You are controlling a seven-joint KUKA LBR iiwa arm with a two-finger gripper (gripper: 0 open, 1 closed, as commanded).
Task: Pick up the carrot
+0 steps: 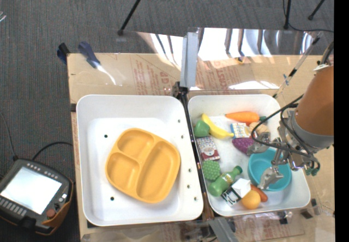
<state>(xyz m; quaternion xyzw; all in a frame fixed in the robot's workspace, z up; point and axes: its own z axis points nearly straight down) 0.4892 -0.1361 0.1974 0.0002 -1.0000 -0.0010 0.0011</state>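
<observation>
Left bin (92, 121): it holds a yellow divided plate (143, 164); nothing for me there.
Right bin (302, 194): crowded with toys, and my work is here.
My arm (322, 107): reaching in from the right, over the bin's near right part.
Teal bowl (281, 181): directly beneath my claw.
My claw (271, 176): hanging over the bowl, gripping nothing; whether my fingers are spread I cannot tell.
Carrot (242, 117): lying flat at the far side of the bin, well apart from my claw.
Banana (214, 127): just left of the carrot.
Approach, as I judge it: I should move to the far wall, line my fingers across the carrot's narrow width, and descend at its thick middle, clear of the neighbouring toys.
</observation>
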